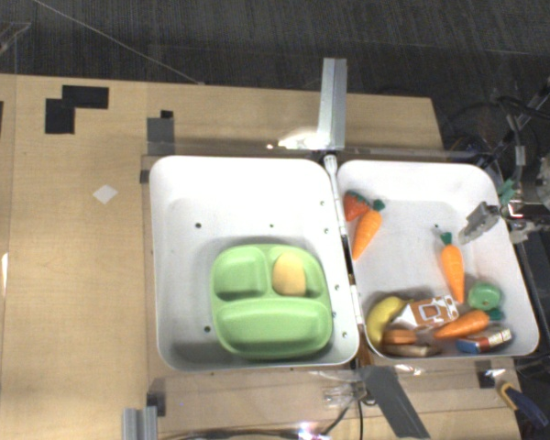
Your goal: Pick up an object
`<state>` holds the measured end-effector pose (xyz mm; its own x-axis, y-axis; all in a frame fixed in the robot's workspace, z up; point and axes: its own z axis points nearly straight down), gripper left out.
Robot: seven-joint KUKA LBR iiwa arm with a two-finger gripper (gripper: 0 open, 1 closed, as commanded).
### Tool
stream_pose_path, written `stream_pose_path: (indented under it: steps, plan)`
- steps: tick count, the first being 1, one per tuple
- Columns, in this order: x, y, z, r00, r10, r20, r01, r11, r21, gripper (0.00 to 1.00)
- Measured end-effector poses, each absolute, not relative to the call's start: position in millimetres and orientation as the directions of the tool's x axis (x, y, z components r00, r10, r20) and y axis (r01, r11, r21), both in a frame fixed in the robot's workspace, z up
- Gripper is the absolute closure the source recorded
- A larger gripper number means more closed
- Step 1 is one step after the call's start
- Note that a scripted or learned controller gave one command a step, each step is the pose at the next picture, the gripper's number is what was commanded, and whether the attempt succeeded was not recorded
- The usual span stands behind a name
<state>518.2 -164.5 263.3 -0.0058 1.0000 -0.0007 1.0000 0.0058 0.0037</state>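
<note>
The right bin (412, 191) holds the loose objects. An orange carrot (365, 230) lies by its left wall, beside a red-orange piece (353, 206). A second carrot (452, 269) stands near the right side. Along the front edge a yellow banana (385, 317), a brown and white box (431, 312), a third carrot (467, 324) and a green round piece (484, 295) are heaped together. My gripper (481, 220) hangs at the bin's right edge, just above and to the right of the second carrot's green top. Nothing shows in its grasp.
The left bin (183, 246) bears a green divided plate (257, 324) with a yellow rounded fruit (291, 273) in its upper right compartment. A metal post (334, 99) rises behind the wall between the bins. Cables lie off the right bin's far corner.
</note>
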Motion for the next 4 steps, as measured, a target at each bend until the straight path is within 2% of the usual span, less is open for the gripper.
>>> stream_pose_path:
  steps: [1,2,3,4]
  plan:
    - [569.4,-206,177,0.080,0.997,-0.001,0.997,-0.080,0.003,0.00]
    - [568.7,-200,99,0.312,0.950,0.003,0.950,-0.312,0.006,0.00]
    - [568.5,-200,98,0.312,0.950,0.003,0.950,-0.312,0.006,0.00]
    - [570.2,-199,110,0.308,0.951,0.004,0.951,-0.308,0.009,1.00]
